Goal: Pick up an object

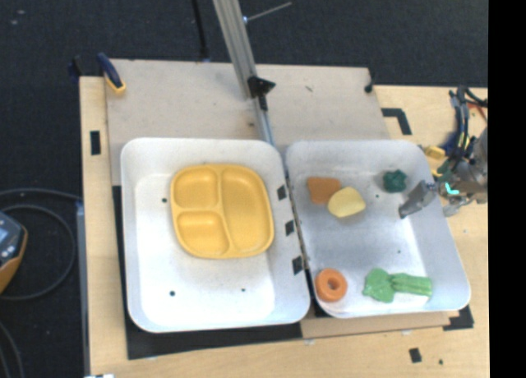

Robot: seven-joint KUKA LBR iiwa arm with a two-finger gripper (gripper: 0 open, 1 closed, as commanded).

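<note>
Toys in my right bin (427,245) number five: orange ring (332,285), green lump (397,285), yellow lump (346,202), orange block (322,188), dark green bit (395,179). I cannot tell the gripper's (417,198) state.

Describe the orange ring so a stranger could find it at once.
Look in the right-hand white bin, at its near left corner. The orange ring lies there, left of the green toy; it alone has a hole through its middle.

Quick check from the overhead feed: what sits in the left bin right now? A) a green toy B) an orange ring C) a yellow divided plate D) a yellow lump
C: the yellow divided plate lies in the left bin, while the orange ring is in the right bin.
</note>
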